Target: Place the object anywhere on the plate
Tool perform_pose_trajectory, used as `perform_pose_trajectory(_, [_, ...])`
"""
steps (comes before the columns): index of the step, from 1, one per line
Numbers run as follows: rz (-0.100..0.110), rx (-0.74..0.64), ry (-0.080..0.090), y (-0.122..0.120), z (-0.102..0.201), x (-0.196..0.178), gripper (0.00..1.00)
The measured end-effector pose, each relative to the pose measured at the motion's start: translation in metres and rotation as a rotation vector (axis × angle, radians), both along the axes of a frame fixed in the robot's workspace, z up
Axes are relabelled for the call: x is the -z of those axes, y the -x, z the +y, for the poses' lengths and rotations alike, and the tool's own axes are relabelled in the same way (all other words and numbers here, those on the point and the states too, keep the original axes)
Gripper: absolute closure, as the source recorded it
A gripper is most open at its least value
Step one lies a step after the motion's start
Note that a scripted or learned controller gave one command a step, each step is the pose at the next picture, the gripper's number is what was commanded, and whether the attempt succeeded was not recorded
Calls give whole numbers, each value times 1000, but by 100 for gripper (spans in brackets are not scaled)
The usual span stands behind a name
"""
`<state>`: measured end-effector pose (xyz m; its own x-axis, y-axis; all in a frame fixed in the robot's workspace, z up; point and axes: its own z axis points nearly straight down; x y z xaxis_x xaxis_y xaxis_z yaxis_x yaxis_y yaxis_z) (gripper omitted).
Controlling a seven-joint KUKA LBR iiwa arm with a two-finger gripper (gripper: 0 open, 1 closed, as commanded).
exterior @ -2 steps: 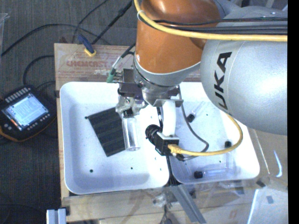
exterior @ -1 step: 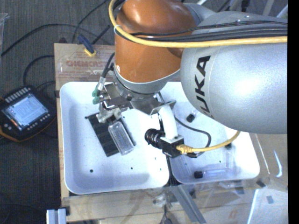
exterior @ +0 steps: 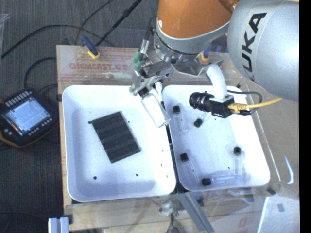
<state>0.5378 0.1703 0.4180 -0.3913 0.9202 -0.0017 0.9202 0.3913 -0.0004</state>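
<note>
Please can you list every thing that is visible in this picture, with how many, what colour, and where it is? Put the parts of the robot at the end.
shallow white plastic bins: two, white, side by side on the bench.
ribbed dark rectangular plate: one, black, lying flat and slanted in the left bin.
clear plastic vials with black caps: about five, transparent, scattered in the right bin.
clear vial in the hand: one, transparent, between the fingers above the border of the two bins.
small camera with yellow cable: one, black, above the right bin.
control pendant with screen: one, black and orange, on the floor at left.
wooden board: one, brown, behind the bins.
robot arm: one, grey with orange band, from the right.
hand: one, metal.
</note>
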Motion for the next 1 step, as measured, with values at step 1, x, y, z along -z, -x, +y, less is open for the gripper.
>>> perform_pose_trajectory(1, [0, -138, 0, -26, 29, -16, 100])
